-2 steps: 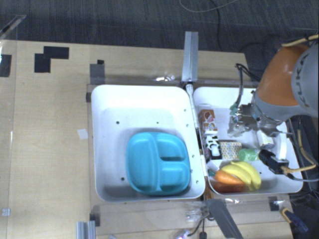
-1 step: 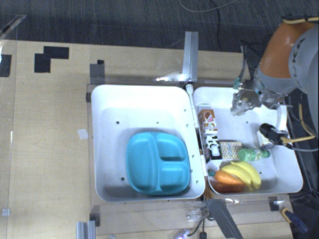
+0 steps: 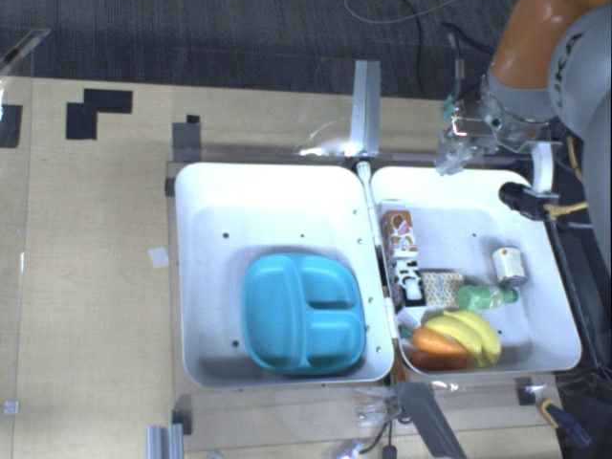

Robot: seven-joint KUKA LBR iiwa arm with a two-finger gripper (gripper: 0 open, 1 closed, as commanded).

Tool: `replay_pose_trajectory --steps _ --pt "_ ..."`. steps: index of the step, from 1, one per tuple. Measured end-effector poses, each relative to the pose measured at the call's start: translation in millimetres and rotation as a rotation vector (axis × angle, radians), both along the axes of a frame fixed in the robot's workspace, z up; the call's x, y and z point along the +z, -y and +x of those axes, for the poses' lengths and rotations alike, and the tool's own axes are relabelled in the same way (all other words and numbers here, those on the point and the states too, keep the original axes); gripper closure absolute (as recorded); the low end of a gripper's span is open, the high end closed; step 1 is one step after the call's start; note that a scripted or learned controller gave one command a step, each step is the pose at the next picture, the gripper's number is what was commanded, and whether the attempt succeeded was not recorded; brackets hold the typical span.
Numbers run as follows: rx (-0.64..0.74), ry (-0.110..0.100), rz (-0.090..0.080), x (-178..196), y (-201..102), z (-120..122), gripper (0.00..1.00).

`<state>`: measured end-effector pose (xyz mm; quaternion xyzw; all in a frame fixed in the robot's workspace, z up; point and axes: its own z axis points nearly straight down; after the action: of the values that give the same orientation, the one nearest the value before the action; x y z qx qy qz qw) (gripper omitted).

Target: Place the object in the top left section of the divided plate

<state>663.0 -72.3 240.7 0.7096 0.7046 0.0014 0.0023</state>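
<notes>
- While the gripper (image 3: 457,149) hangs over the right bin's (image 3: 550,256) far edge, finger state unclear, bananas (image 3: 469,332), a carrot (image 3: 438,346), can (image 3: 508,265) and cartons crowd its near-left corner
- Smooth blue divided plate (image 3: 304,312) sits in the left bin (image 3: 220,247)

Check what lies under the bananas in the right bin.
The bananas lie on an orange carrot-like item, near the right bin's front wall. The part of it beneath them is covered.

arm (image 3: 550,46) came in from the upper right, orange band up top, grey wrist angled down and left, gripper (image 3: 451,156) hung low at the end, fingers too blurry to call
</notes>
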Motion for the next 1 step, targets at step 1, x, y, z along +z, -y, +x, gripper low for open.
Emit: replay_pose_trajectory --steps 1 --pt "0.28 0.0 -0.001 -145.5 8.3 7.2 1.0"
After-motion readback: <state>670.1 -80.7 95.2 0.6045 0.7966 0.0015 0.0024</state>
